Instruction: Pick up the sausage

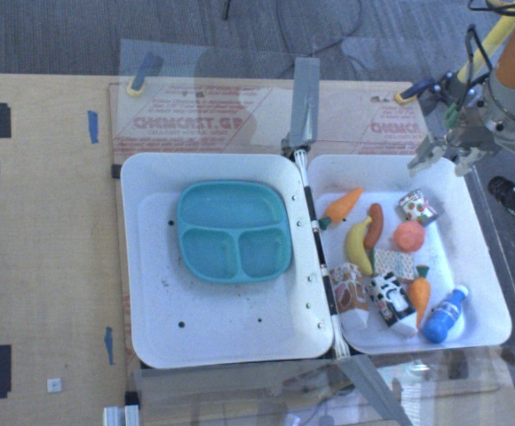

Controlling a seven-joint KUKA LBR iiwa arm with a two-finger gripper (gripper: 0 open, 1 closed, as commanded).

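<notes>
The sausage (375,224) lies in the right bin (493,278), a little toward 11 o'clock of that bin's centre, running nearly straight from 12 to 6. Its left flank touches the banana (358,247), which curves down toward 7 o'clock. An orange carrot (342,206) lies at 10 o'clock of it, near the divider between the bins. At 3 o'clock sits a round orange fruit (408,236), apart by a narrow gap, and a patterned ball (416,207) rests at 2 o'clock. Bare white floor opens directly at 12 o'clock of the sausage, up to the bin's far rim.

Toward 6 o'clock the bin is crowded: a checked packet (392,262), a cow-print carton (389,296), a second carrot (418,293), a brown packet (350,288) and a blue bottle (443,314) near the 5 o'clock corner.

The gripper (442,153) hangs over the right bin's far rim at about 1 o'clock, well apart from the sausage, holding nothing; its two fingers stand spread apart.

The left bin (151,318) holds a teal divided plate (235,231), with wide bare floor around it on all sides.
</notes>
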